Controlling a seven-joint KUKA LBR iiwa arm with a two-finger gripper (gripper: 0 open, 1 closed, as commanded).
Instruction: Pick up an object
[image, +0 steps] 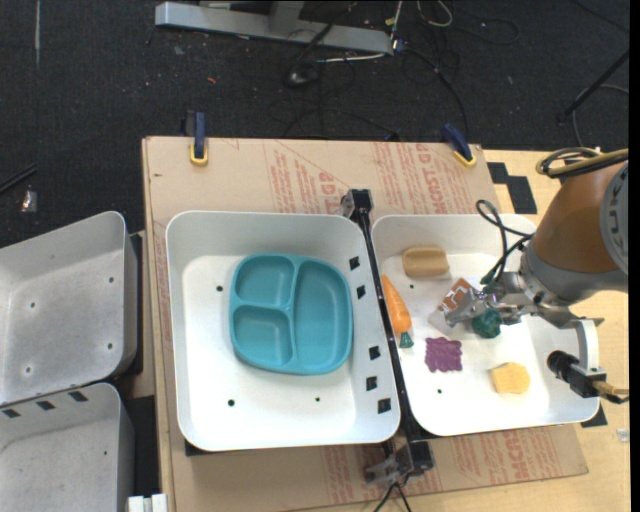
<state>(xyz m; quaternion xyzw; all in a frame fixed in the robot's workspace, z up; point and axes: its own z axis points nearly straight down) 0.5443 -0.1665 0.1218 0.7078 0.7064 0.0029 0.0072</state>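
Observation:
In the right bin, my gripper hangs low over the middle. A small dark green object lies right under or against its tip, partly hidden by it. A brown-and-white item sits just to the gripper's left. Around them lie a tan bread-like piece, an orange carrot with a green end, a purple piece and a yellow chunk. I cannot tell whether anything is gripped.
The left bin holds a teal divided plate. The arm's orange and grey body overhangs the right bin's right side. A black divider runs between the bins. White trays lie off the bench at left.

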